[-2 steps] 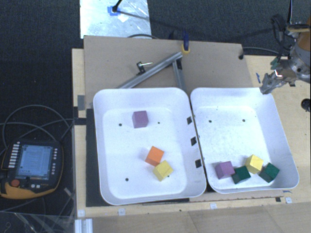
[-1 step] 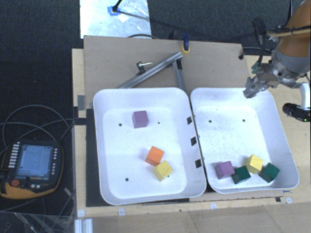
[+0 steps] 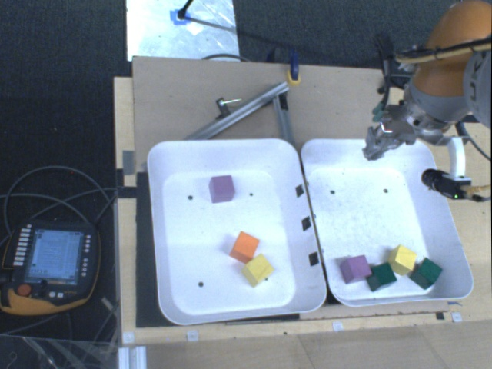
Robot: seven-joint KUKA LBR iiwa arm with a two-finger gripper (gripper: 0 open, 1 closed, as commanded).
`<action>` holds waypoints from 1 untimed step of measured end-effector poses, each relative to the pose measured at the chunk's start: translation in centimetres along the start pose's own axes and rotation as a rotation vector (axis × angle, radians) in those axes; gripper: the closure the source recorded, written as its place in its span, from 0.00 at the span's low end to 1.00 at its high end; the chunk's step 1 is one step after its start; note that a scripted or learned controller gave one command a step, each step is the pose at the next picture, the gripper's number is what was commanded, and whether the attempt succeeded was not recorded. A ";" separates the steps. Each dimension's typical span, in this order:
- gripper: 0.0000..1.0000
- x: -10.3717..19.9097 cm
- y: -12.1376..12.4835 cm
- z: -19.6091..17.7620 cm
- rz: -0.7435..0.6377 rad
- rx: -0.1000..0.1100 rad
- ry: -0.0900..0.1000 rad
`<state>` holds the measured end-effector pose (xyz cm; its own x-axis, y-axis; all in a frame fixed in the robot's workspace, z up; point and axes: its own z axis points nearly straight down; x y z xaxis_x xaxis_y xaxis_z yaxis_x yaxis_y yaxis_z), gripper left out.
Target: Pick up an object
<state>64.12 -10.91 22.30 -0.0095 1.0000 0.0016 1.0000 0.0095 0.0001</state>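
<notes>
The left bin [image 3: 173,167] holds a purple cube [image 3: 221,188], an orange cube [image 3: 244,245] and a yellow cube [image 3: 258,269] touching the orange one. Along the near edge of the right bin [image 3: 438,206] lie a purple cube [image 3: 355,267], a dark green cube [image 3: 380,276], a yellow cube [image 3: 401,258] and another green cube [image 3: 427,271], packed close together. My gripper [image 3: 374,147] hangs over the far edge of the right bin, well away from every cube, with nothing seen in it.
A metal rod [image 3: 238,111] lies slanted on the board behind the left bin. A teach pendant [image 3: 50,260] sits off the bench to the left. A black fixture [image 3: 442,181] sticks out over the right bin's right side.
</notes>
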 end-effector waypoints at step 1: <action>1.00 5.5 -1.1 0.0 -0.001 0.000 0.000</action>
<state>62.98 -5.45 22.32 -0.0104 0.9999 0.0020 0.9999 0.0104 0.0001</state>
